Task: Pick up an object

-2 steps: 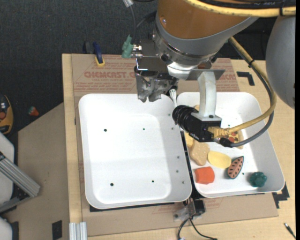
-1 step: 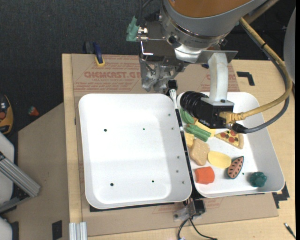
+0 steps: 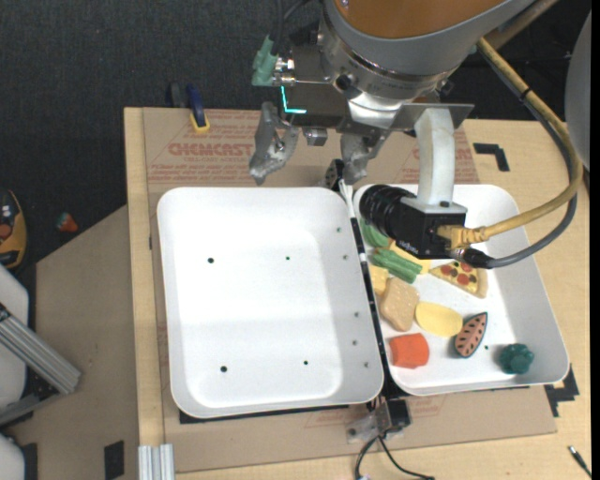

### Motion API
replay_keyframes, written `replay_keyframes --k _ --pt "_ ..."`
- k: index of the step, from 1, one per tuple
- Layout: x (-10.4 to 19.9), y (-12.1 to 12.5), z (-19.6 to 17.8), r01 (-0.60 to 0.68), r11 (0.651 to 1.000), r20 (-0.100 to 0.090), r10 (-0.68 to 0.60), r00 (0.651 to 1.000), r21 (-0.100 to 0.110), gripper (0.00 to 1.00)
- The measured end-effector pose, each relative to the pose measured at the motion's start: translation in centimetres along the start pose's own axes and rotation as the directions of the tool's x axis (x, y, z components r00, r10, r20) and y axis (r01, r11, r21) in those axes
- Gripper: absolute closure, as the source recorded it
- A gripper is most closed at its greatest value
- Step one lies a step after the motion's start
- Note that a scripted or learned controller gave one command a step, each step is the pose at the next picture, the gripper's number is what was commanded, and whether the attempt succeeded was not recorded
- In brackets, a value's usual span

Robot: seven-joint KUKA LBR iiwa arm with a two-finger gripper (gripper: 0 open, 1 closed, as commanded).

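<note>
I find the tool (image 3: pixel 305 155) open and empty above the bins' far edge. The green bean (image 3: pixel 394 261) lies at its four o'clock in the right bin (image 3: pixel 539 309), long axis ten-to-four.

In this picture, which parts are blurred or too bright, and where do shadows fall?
In the camera view, the arm at the top is large and soft, out of focus; the left bin is bright white with a grey shadow along its lower floor; the toys in the right bin look sharp, such as the orange block.
</note>
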State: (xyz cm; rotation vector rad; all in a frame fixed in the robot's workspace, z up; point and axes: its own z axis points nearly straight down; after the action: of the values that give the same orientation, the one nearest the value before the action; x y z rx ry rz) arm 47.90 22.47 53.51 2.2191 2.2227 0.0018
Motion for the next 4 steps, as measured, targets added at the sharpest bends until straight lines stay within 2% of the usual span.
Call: replay_keyframes --k 1,2,3,4 --pt "0.1 0.0 -1.1 0.002 1.000 -0.002 -0.002 1.000 -0.004 1.00" --pt "0.1 0.0 -1.0 0.002 1.000 -0.001 -0.002 1.000 -0.003 0.00" --pt "0.2 0.0 -2.1 0.003 1.000 -0.003 -0.003 1.000 -0.007 1.00" --pt "0.2 0.0 -2.1 0.003 1.000 -0.002 -0.003 1.000 -0.006 0.00"
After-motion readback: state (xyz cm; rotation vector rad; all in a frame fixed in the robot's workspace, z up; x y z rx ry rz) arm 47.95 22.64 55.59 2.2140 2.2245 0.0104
